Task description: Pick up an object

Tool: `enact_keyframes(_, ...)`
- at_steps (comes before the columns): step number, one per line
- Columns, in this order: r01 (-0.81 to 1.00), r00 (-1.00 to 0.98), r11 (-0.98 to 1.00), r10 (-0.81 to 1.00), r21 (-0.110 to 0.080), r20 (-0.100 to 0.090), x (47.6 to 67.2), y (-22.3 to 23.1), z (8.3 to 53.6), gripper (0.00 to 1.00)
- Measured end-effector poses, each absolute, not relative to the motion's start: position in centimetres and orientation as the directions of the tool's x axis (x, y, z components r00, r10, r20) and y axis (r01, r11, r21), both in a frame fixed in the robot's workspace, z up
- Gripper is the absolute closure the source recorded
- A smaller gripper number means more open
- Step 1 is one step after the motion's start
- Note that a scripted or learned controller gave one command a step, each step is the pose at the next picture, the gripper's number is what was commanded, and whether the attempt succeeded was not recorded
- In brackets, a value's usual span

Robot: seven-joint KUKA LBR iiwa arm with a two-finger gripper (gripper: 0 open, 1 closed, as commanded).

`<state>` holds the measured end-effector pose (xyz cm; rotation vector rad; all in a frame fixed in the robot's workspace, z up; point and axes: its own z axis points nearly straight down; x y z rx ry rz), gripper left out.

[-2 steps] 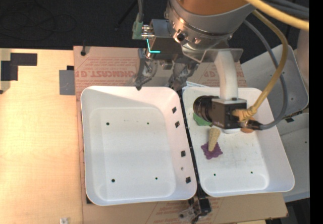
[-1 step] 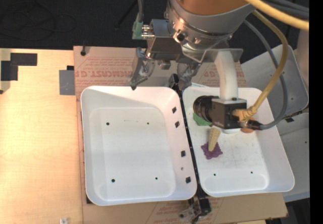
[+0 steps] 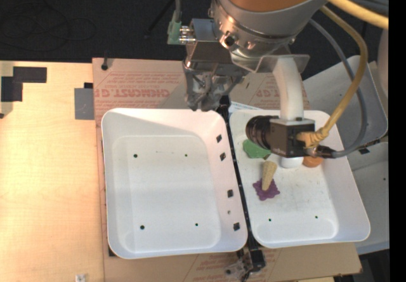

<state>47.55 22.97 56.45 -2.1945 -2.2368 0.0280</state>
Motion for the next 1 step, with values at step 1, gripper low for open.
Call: enact_keyframes(1,1.0,-0.002,0.002,1.0,-0.006,-0.003,48.42,24.34,53.45,1.0)
